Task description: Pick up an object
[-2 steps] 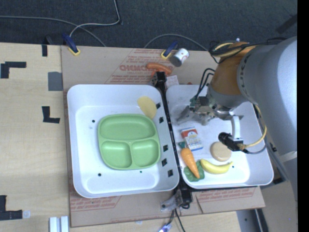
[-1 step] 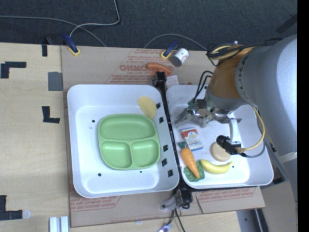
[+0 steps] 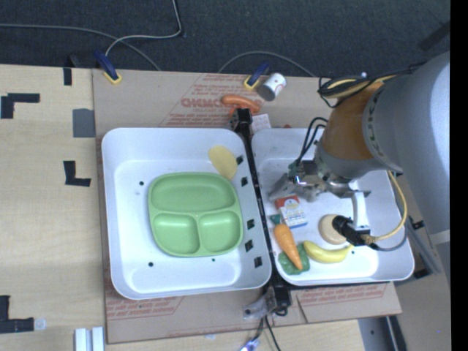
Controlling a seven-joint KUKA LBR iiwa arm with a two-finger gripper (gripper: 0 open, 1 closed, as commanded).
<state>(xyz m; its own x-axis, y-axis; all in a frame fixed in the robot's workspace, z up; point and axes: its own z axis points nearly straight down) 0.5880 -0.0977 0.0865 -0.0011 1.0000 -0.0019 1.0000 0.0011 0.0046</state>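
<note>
The gripper (image 3: pixel 298 183) hangs in the right bin (image 3: pixel 380 269), and I cannot tell its state, with a little red and white box (image 3: pixel 292 212) just below it toward the near edge, lying with its long side pointing away, beside an orange carrot (image 3: pixel 288 244).

I work at a robot lab bench, not in a home or kitchen. My two white bins (image 3: pixel 117 167) sit side by side on a brown cardboard sheet (image 3: pixel 197 104) held by blue clamps (image 3: pixel 107 66) near the top of the frame. Black tape marks (image 3: pixel 73 172) dot the pale benchtop (image 3: pixel 36 232) at the left, and loose cables (image 3: pixel 146 35) trail over dark carpet (image 3: pixel 292 13) along the top. The food in my bins is plastic toys: a carrot (image 3: pixel 287 244) and a banana (image 3: pixel 326 252) at lower right.
</note>
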